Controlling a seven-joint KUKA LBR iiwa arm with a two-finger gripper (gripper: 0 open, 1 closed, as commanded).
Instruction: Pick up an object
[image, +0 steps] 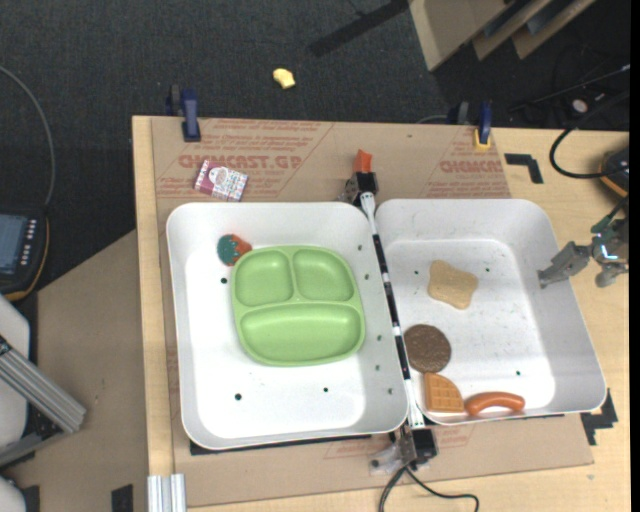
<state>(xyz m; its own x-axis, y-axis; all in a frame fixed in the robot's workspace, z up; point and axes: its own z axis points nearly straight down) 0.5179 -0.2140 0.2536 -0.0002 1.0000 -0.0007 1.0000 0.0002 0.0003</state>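
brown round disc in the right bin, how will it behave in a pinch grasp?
The brown disc lies flat and thin, so fingers probably get little edge to pinch. It looks stiff, likely sliding on the right bin floor rather than rolling. It sits near the waffle piece, which may crowd the gripper.

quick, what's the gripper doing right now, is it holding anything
Gripper: at the right bin's right rim, nothing between its fingers; open or closed cannot be told.

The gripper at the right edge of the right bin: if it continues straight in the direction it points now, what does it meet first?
The gripper seems to point left and slightly down, over the rim of the right bin. Going on, it would probably meet the bin's bare white floor first, with the tan bread-shaped piece further along. Depth is unclear.
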